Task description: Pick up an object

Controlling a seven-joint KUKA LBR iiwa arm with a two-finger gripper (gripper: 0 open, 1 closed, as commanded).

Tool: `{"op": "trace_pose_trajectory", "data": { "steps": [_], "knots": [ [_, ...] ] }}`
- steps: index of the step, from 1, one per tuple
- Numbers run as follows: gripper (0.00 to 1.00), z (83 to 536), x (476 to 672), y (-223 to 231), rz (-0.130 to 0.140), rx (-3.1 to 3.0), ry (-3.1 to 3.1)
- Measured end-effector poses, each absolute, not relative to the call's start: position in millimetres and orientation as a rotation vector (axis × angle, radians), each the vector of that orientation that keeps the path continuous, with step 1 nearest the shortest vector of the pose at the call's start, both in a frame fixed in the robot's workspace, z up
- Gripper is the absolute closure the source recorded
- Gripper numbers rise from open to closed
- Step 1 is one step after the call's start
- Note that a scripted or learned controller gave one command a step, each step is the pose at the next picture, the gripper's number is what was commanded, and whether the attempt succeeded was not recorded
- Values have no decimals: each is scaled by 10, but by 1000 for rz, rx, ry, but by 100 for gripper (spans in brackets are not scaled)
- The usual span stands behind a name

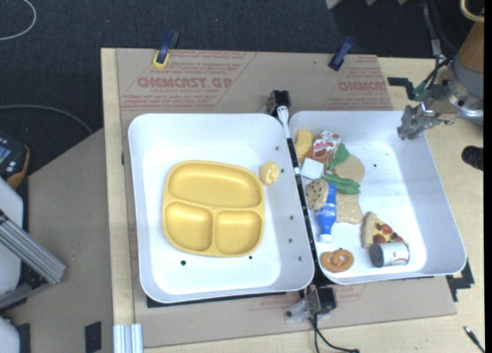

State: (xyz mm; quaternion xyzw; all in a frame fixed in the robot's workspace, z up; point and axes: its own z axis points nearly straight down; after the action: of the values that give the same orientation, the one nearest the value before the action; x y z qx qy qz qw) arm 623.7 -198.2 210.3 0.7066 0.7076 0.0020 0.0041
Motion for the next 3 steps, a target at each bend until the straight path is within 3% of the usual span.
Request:
{"op": "trace_pose_trajectory", "data": {
  "steps": [1,3],
  "knots": [
    [100,2265,6248,-1983,3,2217,2219],
    [100,2146,6118,-1037,-1,2219,2229]
  ]
}}
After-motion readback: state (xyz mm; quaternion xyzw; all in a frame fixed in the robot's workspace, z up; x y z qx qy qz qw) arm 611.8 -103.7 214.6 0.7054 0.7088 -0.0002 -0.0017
